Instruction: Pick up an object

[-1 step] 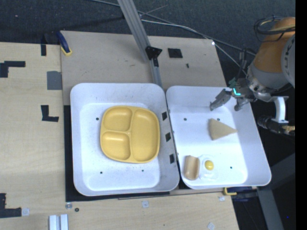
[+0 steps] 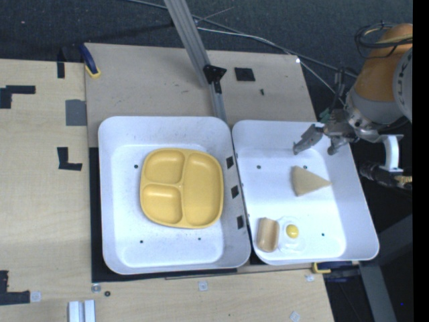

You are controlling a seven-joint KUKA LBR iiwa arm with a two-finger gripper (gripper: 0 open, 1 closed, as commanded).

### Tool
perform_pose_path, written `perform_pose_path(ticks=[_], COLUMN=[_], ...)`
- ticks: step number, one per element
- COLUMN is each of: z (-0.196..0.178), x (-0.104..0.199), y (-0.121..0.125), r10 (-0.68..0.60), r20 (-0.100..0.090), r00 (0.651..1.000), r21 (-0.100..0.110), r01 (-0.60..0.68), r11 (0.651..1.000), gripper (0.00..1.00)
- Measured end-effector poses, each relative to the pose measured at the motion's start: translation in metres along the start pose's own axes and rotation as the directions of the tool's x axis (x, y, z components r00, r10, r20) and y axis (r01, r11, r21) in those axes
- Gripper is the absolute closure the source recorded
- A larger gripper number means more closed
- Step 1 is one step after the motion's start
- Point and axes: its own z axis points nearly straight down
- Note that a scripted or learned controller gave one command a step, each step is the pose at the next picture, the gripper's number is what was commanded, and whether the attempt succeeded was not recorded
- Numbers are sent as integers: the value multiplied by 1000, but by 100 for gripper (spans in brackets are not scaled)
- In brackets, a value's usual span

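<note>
No legible text, label, brand, number or sign anywhere on bench or bins.

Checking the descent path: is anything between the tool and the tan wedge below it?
No. In the camera view only bare white bin floor separates the open tool from the wedge.

My arm is a rounded grey body with a broad orange band above the wrist, black cables looping over it. I see its grey metal two-finger gripper with slim dark fingers.
</note>
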Motion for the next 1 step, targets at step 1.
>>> perform_pose_path(ticks=[1], z=[56], x=[6], y=[8], r10=[-1], r20=[0], r00=[1000], r21=[4], r01=[1], r11=[1000], gripper=[0])
